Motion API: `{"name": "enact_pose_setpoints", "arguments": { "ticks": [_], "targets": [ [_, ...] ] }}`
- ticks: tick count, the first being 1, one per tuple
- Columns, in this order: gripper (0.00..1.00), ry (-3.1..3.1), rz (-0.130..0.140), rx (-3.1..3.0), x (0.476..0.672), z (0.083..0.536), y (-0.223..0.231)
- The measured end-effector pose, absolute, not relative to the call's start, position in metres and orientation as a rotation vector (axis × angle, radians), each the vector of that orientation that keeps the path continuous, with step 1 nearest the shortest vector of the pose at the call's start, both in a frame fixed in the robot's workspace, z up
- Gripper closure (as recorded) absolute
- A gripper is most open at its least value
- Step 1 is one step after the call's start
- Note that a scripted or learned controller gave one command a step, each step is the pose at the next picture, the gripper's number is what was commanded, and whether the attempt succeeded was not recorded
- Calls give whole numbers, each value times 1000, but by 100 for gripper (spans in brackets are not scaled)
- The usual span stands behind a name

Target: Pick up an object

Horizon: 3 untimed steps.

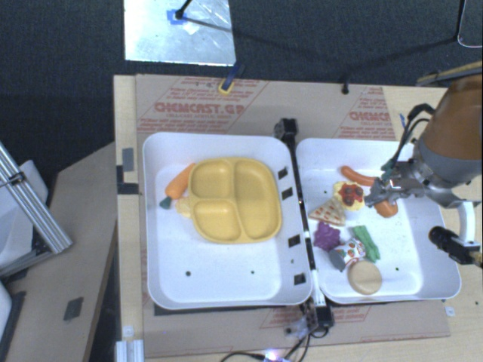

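Toy food lay clustered in the right bin (430, 277): a red sausage (357, 176), a strawberry piece (351, 194), a pizza slice (327, 213), a purple bunch of grapes (327, 236), a green piece (367, 242), a small can (344, 256) and a tan round biscuit (365, 277). The left bin (162, 277) held a yellow divided plate (230, 200) with a carrot (179, 180) at its left rim. The gripper (381, 196) hung low over the right bin's upper middle, just beside an orange-red piece (386, 209) and near the strawberry piece; whether its claw was wide or narrow could not be told, and nothing showed between its tips. The likeliest target looked to be the orange-red piece below the tool. To do the pick well, the claw should centre over one item alone, since the neighbours sat close, descend straight to the bin floor, close across the narrow side, then lift slowly to check the hold.
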<state>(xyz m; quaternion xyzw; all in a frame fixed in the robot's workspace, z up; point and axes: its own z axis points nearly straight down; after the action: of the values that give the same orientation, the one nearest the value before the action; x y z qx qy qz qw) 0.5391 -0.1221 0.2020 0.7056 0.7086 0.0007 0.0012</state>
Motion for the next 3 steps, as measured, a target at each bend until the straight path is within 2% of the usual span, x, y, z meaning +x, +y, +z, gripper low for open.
{"name": "enact_pose_setpoints", "arguments": {
  "ticks": [1,2,3],
  "targets": [
    [100,2224,3,2215,540,226,-122],
    [100,2226,3,2215,567,228,-77],
    [100,2230,4,2211,578,235,-20]
  ]
}}
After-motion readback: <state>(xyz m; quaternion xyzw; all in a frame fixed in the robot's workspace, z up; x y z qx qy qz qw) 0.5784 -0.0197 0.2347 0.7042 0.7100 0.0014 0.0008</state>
